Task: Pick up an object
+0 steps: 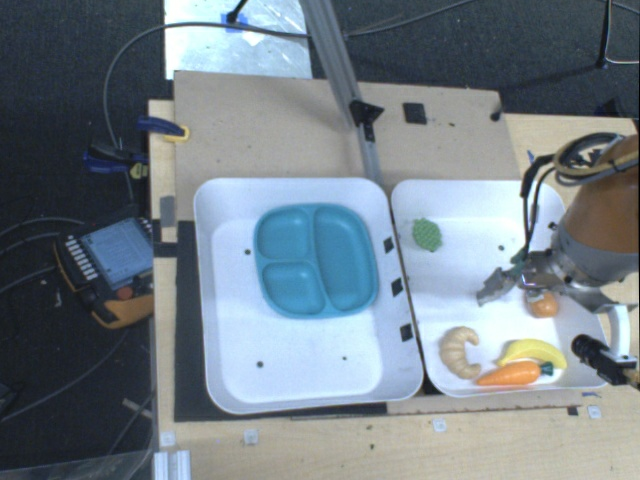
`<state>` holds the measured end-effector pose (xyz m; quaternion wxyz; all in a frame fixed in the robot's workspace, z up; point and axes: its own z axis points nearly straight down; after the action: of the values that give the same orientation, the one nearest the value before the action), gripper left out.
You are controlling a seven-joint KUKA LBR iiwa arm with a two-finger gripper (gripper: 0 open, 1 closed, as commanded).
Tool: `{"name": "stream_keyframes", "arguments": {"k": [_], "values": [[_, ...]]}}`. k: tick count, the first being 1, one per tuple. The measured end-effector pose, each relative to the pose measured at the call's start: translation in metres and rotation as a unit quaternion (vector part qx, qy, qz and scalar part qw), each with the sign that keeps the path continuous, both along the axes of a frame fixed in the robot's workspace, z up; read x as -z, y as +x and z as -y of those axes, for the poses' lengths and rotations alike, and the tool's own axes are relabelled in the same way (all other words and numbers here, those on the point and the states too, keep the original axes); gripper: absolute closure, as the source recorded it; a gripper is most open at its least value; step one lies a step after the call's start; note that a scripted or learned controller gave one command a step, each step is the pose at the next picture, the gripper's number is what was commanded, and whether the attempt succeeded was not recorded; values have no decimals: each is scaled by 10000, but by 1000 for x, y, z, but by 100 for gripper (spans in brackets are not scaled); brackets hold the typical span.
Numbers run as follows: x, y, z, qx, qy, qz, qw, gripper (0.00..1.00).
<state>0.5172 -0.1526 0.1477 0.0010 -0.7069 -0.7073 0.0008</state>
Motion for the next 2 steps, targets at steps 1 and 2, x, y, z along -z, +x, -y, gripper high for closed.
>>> {"name": "stream_keyframes", "arguments": {"k": [1,2], "values": [[43,3,-2,-3,3,0,10000,0],[30,5,-2,-5,-5,28,10000,100]]}}
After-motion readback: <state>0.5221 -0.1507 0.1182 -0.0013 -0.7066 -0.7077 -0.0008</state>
